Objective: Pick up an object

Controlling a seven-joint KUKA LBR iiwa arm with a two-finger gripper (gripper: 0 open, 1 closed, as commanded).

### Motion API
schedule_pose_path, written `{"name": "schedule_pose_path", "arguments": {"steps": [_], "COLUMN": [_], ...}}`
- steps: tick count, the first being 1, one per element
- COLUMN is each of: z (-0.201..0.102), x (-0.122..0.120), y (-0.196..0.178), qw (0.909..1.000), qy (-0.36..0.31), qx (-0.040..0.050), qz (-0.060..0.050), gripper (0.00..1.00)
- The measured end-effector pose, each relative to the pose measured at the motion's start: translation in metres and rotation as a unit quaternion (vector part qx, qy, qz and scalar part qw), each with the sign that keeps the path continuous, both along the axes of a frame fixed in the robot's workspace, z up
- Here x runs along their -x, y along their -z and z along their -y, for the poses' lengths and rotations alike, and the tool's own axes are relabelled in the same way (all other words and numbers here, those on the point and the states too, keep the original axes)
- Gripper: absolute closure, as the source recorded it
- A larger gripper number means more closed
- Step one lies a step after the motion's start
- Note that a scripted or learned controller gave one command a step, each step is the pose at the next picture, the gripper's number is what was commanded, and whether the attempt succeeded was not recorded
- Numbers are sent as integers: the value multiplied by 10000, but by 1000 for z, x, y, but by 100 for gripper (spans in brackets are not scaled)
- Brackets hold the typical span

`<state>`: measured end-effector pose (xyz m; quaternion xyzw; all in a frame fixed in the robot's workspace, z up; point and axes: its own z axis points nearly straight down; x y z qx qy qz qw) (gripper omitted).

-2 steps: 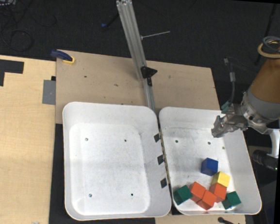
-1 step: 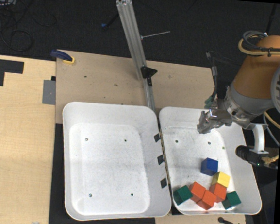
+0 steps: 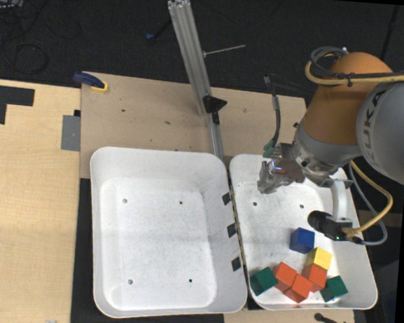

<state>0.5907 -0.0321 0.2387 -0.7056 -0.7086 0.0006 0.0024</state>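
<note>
Camera view, starting closest to me: the right bin (image 3: 363, 299) has all the blocks huddled in its near corner. I count two green blocks (image 3: 263, 279), three orange blocks (image 3: 286, 274), one yellow block (image 3: 321, 258) and one blue block (image 3: 303, 239), so seven total. The left bin (image 3: 110, 163) sits just beside it on the surface (image 3: 25, 177). Farther back, the end effector (image 3: 268, 181) hovers over the far end of the right bin, well apart from the pile. Can't tell how wide it is, honestly, and nothing shows in its grip. So I reckon nothing's picked yet; the whole grab is left to do.
</note>
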Motion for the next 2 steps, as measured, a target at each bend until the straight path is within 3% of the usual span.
{"name": "schedule_pose_path", "arguments": {"steps": [2], "z": [-115], "x": [-2], "y": [21], "qw": [10000], "qy": [-3], "qx": [2], "qz": [-11], "gripper": [100]}}
